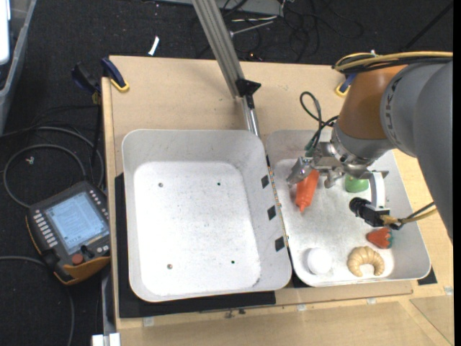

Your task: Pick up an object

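Where the orange, tapered toy carrot [305,192] sits: in the upper left part of the shallow white bin on the view's right [412,259], near the wall it shares with the neighbouring bin, thick end up and tip pointing down the view.
Grip: the two-finger gripper [315,175] is closed narrowly on the carrot's thick end, with a grey finger [297,171] on either side of it.
Arm pose: the grey arm with its orange band [364,110] comes in from the view's right and bends down over the back of that bin, wrist directly above the carrot.
Count, right-hand bin: five things, one of each. They are the carrot, a green rounded piece [356,185] half hidden just behind the gripper, a small red piece with a green top [379,238], a white round lump [319,260], and a tan croissant-shaped piece [366,261].
Front row: lump and croissant lie side by side, apart, along the near wall.
Count, bins: two, with the second shallow white bin [137,150] touching alongside on the view's left.
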### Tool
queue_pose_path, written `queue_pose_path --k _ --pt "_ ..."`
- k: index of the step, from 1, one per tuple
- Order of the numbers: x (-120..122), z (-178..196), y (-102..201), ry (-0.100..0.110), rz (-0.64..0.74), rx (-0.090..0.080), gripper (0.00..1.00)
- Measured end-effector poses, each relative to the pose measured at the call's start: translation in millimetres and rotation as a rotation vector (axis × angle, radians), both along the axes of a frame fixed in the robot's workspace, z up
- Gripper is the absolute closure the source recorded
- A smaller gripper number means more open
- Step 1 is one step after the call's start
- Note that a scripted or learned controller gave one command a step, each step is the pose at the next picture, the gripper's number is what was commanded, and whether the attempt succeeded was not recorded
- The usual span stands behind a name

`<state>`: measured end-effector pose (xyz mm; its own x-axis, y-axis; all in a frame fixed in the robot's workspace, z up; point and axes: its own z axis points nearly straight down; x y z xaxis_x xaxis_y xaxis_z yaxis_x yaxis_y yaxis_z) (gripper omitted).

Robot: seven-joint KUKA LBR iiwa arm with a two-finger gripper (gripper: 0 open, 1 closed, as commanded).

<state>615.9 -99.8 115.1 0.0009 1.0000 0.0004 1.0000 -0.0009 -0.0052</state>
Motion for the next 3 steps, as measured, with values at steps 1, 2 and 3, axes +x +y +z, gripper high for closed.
queue_pose_path --k 1,2,3 --pt "3 17 -1 -0.009 0.000 -0.002 1.00" --pt "0 80 -4 -0.012 0.000 -0.002 1.00" --pt "-2 137 5 -0.012 0.005 -0.001 1.00"
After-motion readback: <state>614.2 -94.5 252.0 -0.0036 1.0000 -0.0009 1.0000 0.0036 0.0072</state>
